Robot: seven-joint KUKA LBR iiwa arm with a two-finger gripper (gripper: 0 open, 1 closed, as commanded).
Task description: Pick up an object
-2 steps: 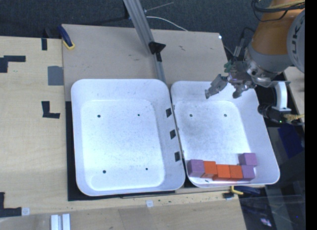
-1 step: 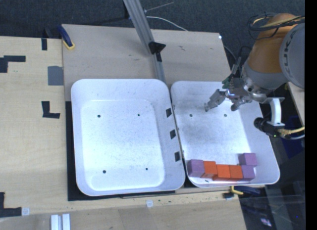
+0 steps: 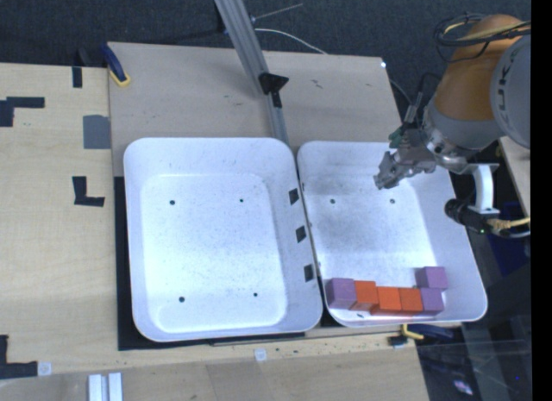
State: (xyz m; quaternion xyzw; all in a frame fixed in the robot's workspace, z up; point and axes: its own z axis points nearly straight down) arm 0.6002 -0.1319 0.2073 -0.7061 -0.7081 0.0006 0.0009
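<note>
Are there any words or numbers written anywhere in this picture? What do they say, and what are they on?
None can be read: no words, numbers or brand marks show.
The orange blocks and purple blocks have plain faces.
The two white bins carry just dark specks and small black tabs.
The black tape pieces on the bench are shapes, not letters.

Bright, even light; faint shadows; slightly soft focus.

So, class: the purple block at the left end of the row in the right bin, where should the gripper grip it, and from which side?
Probably from straight above. The purple block lies low against the right bin near wall, with an orange block touching its right side. So the fingers should close on its far and near faces, though the near gap looks tight.
</note>
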